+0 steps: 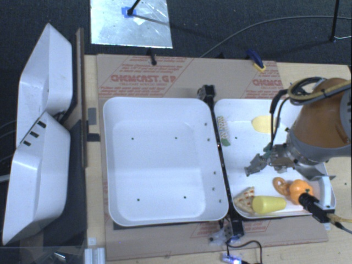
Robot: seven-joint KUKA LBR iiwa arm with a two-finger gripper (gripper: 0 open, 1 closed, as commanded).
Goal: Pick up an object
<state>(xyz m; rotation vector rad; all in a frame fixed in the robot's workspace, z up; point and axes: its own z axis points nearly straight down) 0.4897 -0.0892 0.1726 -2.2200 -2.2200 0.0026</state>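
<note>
My gripper (254, 166) hangs over the middle of the right bin (236, 147), above bare white floor. Just below it, along the bin's front wall, lie a tan shell-shaped piece (245, 197), a yellow lemon-like object (268, 204), an orange pretzel-shaped ring (280, 186) and an orange ball (300, 190). At the bin's back lies a flat pale yellow piece (263, 124), partly behind the arm's cables. A small patterned strip (223, 130) rests against the bin's left wall. The arm's orange band (324, 120) covers the bin's right side.
The left bin (159, 158) stands beside the right one, the two meeting at a black divider (219, 147). Both sit on a cardboard sheet (143, 76). White housings (38, 131) stand at the far left, and a shiny plate (131, 15) lies behind.
</note>
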